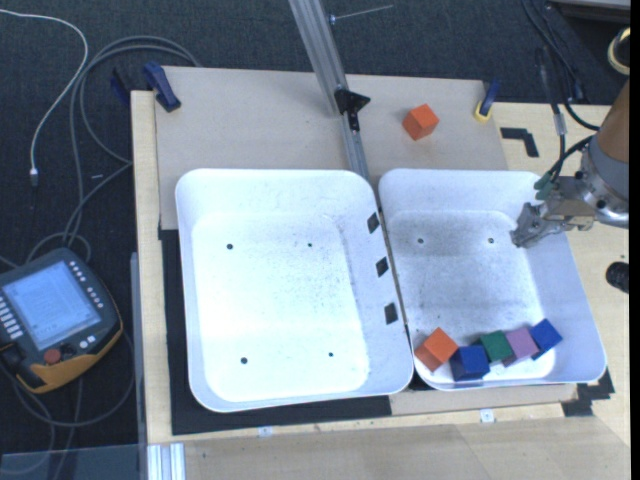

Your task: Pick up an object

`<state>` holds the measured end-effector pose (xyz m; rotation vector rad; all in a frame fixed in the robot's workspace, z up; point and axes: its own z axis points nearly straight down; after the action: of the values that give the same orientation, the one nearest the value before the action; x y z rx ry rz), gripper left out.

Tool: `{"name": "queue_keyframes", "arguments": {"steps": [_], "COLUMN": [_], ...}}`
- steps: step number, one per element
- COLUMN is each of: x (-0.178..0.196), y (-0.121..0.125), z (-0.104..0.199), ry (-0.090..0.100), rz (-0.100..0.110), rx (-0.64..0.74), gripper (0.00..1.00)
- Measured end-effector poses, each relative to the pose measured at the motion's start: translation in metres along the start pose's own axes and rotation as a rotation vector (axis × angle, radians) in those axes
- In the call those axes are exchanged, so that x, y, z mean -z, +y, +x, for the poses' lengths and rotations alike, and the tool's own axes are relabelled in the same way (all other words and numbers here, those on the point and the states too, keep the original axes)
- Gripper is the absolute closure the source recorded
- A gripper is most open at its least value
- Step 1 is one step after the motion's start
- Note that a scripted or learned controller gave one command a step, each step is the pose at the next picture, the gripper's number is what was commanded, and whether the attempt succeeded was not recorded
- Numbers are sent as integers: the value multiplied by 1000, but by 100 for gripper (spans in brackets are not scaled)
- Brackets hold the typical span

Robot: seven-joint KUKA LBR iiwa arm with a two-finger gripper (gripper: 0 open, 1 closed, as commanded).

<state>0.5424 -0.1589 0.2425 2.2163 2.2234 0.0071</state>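
The right bin (470, 283) holds a row of small blocks along its near wall: an orange block (436, 348), a dark blue block (469, 363), a green block (496, 348), a purple block (521, 343) and a blue block (546, 335). My gripper (528, 226) hangs over the right bin's far right part, well away from the blocks. Nothing shows between its fingers.
The left bin (275, 278) lies beside the right one. An orange cube (421, 121) sits on the bench board behind the bins. A metal pole (318, 43) slants up from the bins' far middle. A teach pendant (50, 313) lies at the left.
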Motion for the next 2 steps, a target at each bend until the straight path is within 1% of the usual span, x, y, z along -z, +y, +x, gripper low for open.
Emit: {"name": "queue_keyframes", "arguments": {"steps": [1, 2], "x": [11, 10], "y": [1, 1], "z": [0, 0], "ry": [0, 0], "rz": [-3, -1], "rx": [1, 1], "gripper": [100, 0]}}
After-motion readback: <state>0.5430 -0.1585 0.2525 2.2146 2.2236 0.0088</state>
